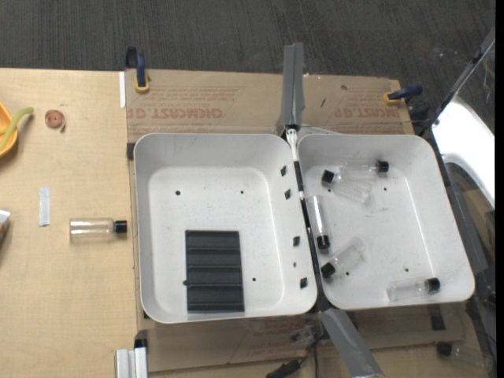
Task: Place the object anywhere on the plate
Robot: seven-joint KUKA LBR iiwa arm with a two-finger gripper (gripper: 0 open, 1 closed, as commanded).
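Note:
A dark ribbed rectangular plate [213, 272] lies flat on the floor of the left bin [150, 211], toward its front. Several clear vials with black caps lie in the right bin [441, 211]. Two of them [356, 178] rest close together near the back. Another vial [316, 217] lies along the left wall with its cap toward the front. A short one [344, 258] sits near the front left, and one more [411, 289] lies at the front right corner.
On the wooden bench left of the bins lie another clear vial [96, 227], a white strip [44, 207], a small pink disc [53, 118] and a yellow object [8, 128] at the edge. Cardboard [213, 105] under the bins is held by clamps [138, 71].

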